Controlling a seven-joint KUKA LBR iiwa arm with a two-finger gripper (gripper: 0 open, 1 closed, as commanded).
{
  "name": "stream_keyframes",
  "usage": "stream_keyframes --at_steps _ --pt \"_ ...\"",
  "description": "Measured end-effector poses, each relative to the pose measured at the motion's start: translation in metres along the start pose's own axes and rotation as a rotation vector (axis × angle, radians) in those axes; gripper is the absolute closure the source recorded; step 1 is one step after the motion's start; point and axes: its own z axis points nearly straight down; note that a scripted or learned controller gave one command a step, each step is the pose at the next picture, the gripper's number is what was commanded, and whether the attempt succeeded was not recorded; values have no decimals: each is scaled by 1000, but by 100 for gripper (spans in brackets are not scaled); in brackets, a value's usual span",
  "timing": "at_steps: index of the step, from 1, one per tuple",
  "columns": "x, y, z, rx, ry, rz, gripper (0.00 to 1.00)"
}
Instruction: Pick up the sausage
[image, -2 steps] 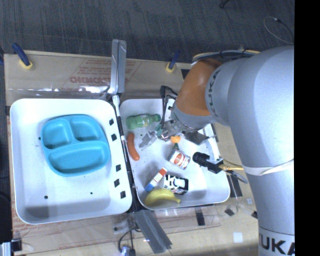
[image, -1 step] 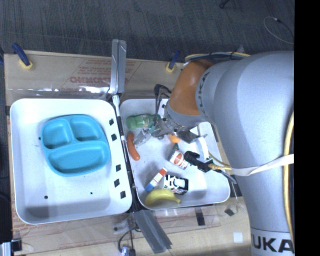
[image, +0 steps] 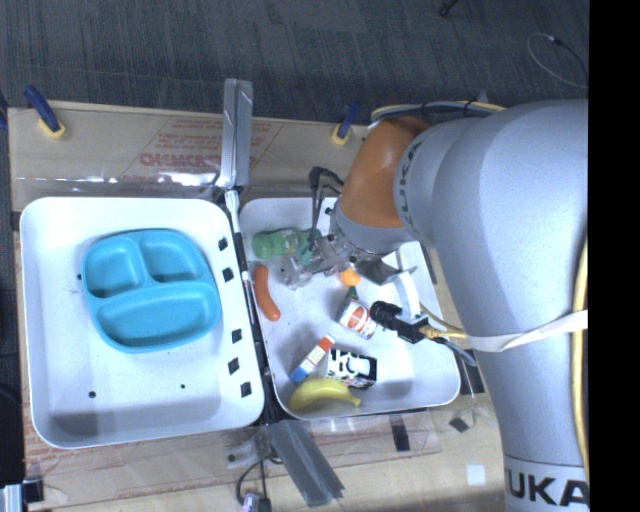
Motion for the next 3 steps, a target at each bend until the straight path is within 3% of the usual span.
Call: stream_keyframes --at_steps 3 --pt "2 -3 -18 22 9 -11 100"
